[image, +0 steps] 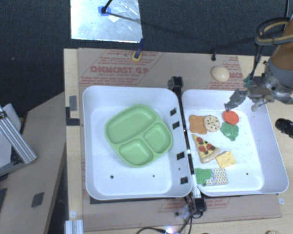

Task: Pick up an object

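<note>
— Fingers (233, 102) first: how do they stand?
— Spread apart, as far as the slanted view lets me judge, with nothing between them. The gripper (244, 104) hangs over the far edge of the right bin (271, 179). The arm behind it is cut off at the frame's edge, so the wrist is hard to read.
— Biggest things?
— The left bin (95, 179) lies well to the left of the fingers. It holds a green divided tray (138, 135). The right bin sits under the fingers.
— And the pieces to pick from?
— All lie nearer the camera than the fingers. A pizza slice (206, 147) is well below them. A green-and-patterned piece (211, 176) lies farthest off, and I cannot make out what it is. A tan toast-like piece (196, 125) lies to their left, touching a cookie (211, 123). A green leafy piece (229, 131) lies under a red round piece (230, 117), and that red piece is just beside the left fingertip. Whether they touch is unclear. A yellow wedge (226, 159) sits by the pizza.
— Anything outside the bins?
— A pale egg-shaped thing (220, 73) on the bench, beyond the fingers.
</note>
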`<action>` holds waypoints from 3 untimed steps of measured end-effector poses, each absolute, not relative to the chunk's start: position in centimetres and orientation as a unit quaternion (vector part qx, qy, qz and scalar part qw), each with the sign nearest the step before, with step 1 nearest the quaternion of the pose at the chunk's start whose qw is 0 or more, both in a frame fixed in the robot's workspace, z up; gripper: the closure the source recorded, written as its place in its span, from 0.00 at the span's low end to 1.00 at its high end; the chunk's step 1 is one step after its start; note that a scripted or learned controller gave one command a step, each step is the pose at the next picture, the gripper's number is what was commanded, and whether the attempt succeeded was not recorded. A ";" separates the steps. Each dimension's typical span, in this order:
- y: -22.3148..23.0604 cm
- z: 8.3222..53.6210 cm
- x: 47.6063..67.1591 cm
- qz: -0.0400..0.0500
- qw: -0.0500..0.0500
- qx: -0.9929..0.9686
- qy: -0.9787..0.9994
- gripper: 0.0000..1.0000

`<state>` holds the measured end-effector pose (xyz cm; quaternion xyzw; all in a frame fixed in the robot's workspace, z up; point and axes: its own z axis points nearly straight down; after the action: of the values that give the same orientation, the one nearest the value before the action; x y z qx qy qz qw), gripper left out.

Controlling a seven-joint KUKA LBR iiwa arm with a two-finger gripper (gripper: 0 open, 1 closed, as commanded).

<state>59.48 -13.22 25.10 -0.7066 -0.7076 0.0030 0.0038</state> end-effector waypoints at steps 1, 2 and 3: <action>-13.2 25.8 59.7 0.000 -0.001 -0.706 -0.708 0.00; -13.1 21.6 59.6 0.000 0.000 -0.707 -0.708 0.00; -12.3 15.7 60.0 0.001 0.001 -0.706 -0.708 0.00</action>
<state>60.03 -12.31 15.72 -0.7060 -0.7082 0.0007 0.0014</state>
